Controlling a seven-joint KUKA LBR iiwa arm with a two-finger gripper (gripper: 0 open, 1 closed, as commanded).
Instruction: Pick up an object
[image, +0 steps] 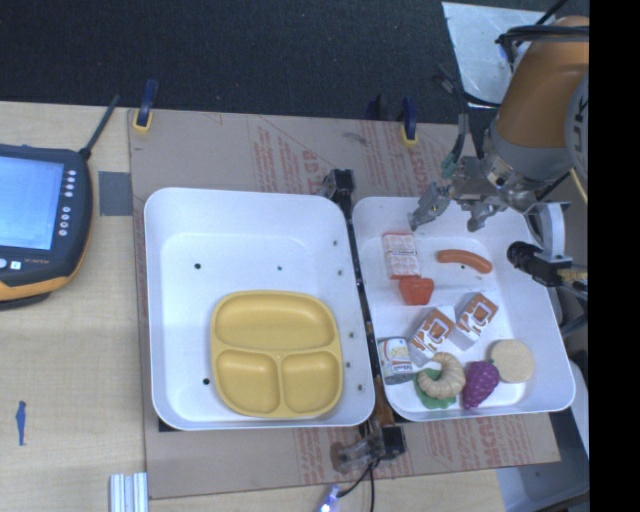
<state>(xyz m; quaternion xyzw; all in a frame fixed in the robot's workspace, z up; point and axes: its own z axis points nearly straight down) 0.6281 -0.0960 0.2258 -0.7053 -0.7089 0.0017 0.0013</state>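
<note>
The right bin (545, 300) holds several toy foods. Among them are a white and red packet (401, 254), a sausage (464, 260), a red chunk (416, 290), two small cartons (433, 330) (477, 313), a pretzel ring (443, 375), purple grapes (480, 383) and a pale round cookie (512, 360). My gripper (450, 212) hangs over the back of this bin, just behind the packet and the sausage. Its fingers are spread open with nothing between them.
A yellow divided plate (277, 353) lies in the left bin (180, 230). A teach pendant (35, 220) rests on the bench at far left. Clamps (408, 118) hold the board's back edge. A black fitting (530, 258) sits by the right bin's right rim.
</note>
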